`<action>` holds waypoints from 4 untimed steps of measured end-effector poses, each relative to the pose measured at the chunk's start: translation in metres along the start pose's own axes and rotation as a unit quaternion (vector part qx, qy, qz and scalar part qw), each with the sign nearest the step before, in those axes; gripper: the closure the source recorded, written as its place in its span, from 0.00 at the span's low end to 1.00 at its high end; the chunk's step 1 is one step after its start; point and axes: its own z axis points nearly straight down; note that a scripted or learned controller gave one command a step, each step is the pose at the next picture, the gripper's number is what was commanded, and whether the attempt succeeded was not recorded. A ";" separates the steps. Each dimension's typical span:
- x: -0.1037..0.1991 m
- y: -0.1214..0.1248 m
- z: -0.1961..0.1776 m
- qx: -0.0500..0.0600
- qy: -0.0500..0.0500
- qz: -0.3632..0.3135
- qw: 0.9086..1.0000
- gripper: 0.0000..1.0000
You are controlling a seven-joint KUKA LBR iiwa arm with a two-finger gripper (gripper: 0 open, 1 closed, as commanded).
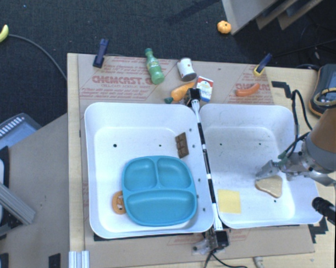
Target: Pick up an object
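Honestly, the gripper (267, 171) sits right over the tan bread slice (269, 186) in the right bin (240, 114), grip unclear, and that flat piece could easily slide away instead of lifting.

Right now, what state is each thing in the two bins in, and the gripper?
Blue divided plate: flat in the left bin, right way up.
Brown block: lying beyond the plate.
Yellow square: flat in the right bin.
Tan piece: lying flat, right bin.
Gripper: low, just above the tan piece.

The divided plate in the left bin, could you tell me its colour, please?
Light blue; the divided plate shows in the camera view.
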 end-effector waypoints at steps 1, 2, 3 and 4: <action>0.009 -0.008 0.008 0.000 0.000 0.000 1.000 0.00; -0.007 -0.010 -0.006 -0.002 -0.001 0.000 1.000 0.00; -0.007 0.002 0.038 -0.002 -0.002 0.001 1.000 0.00; -0.020 -0.018 -0.027 -0.001 -0.001 0.000 1.000 0.00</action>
